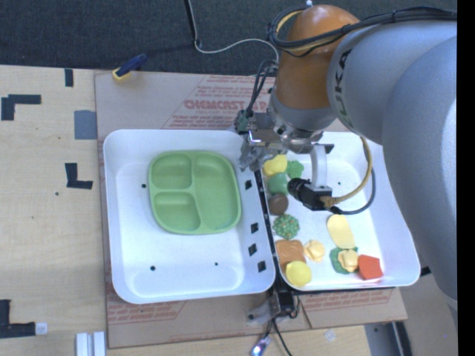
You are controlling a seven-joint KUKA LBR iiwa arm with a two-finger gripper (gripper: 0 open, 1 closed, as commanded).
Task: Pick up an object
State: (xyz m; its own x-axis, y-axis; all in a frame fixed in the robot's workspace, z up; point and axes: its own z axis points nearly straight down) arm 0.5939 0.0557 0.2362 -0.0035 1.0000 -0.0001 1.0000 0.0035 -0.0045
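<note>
The gripper (254, 153) hangs over the left edge of the right bin (391, 225), close to the wall it shares with the left bin (125, 221). Just right of the gripper lie a yellow toy piece (275, 164) and two green pieces (295, 169) (277, 183). Below these a brown ball (278, 203), a knobbly green piece (286, 225), an orange-brown block (289, 251) and a yellow ball (298, 274) run down the bin's left side. The arm's orange band and grey body cover the bin's upper part.
A green divided plate (194, 191) lies in the left bin. In the right bin's lower right are a pale yellow oval (341, 231), a small yellow piece (315, 251), a green-yellow piece (344, 259) and a red-orange block (369, 267). A black cable (355, 199) loops from the wrist.
</note>
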